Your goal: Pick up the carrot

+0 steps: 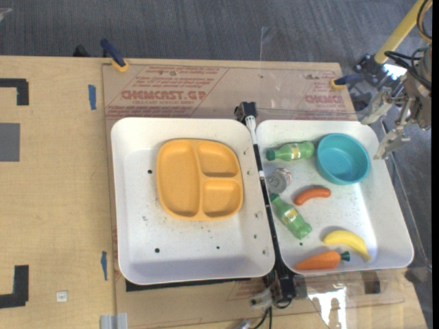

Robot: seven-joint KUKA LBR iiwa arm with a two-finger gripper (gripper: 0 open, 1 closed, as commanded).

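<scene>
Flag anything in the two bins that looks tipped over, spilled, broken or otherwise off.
Both green bottles lie on their sides in the right bin, near a small silver can. Nothing looks spilled or broken. The carrot lies flat by the near wall beside the banana; the yellow tray sits level in the left bin.

Both white bins (130,204) look like smooth moulded plastic, slightly speckled with dark marks. The yellow divided plate (200,179) reads as matt plastic. A soft sheen is seen on the teal bowl (343,158), also plastic. The carrot (319,260), banana (347,242) and sausage (313,195) seem glossy toy plastic. The bench (55,184) is taken for matt, pale wood, with a clear film-covered sheet (219,88) behind.
</scene>
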